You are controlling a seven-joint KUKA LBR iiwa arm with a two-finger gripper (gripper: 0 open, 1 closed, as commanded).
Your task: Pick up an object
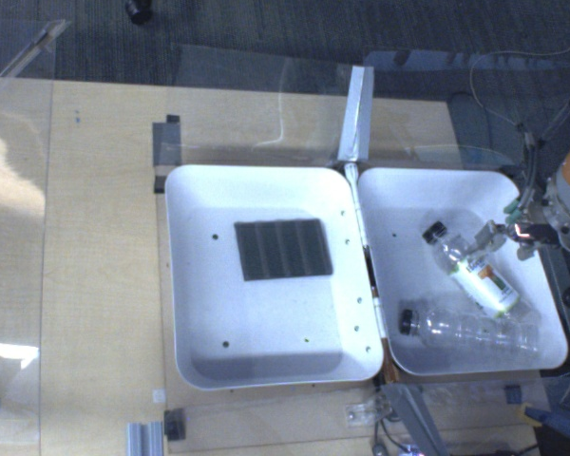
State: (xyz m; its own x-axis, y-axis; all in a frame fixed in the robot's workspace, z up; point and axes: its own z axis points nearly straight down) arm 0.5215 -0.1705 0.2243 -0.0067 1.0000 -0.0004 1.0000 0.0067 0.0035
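Note:
In the right bin a small clear bottle lies at a slant, with a black cap at its upper left and a white, green and orange label. A larger clear plastic bottle with a black cap lies on its side along the bin's front wall. A dark ridged rectangular pad lies flat in the left bin. My gripper reaches in from the right and hovers right over the small bottle's middle, close to it or touching it. The bottle still rests on the bin floor.
A metal divider post stands behind the seam between the two bins. The arm's wrist and cables hang over the right bin's far right rim. Wooden bench surrounds the bins.

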